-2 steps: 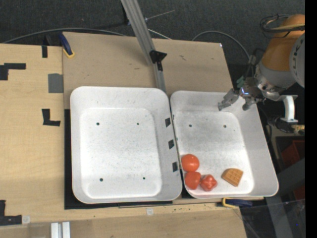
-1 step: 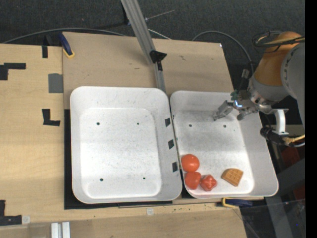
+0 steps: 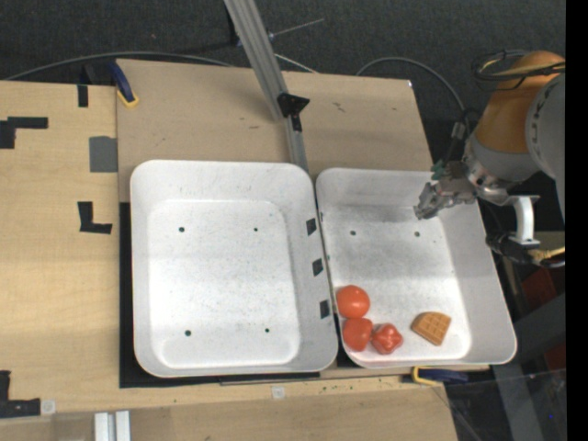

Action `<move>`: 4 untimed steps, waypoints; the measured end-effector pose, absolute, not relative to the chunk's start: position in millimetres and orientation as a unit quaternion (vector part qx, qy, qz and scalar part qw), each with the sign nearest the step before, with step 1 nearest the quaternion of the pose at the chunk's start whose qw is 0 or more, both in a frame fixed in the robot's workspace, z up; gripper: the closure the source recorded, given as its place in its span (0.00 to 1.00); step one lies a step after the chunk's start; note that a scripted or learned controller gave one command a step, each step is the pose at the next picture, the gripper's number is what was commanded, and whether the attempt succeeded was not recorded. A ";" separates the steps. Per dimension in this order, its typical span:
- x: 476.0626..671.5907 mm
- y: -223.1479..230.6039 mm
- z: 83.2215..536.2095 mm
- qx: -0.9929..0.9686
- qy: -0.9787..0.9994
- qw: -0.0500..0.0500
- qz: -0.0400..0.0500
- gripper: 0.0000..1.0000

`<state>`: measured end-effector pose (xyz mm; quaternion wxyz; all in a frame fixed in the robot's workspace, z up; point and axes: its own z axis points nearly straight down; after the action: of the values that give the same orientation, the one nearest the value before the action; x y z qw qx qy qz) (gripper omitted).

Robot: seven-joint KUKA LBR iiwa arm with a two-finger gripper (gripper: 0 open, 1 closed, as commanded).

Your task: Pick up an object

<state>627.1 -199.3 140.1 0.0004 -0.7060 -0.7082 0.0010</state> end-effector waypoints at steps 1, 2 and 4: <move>631.2 -199.9 203.6 -0.706 -0.708 -0.002 -0.001 1.00; 632.7 -199.3 257.4 -0.706 -0.708 -0.003 -0.001 1.00; 636.4 -83.1 260.4 -0.705 -0.710 0.001 0.000 1.00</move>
<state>636.4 -83.1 260.4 0.0012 -0.7046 -0.7096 -0.0001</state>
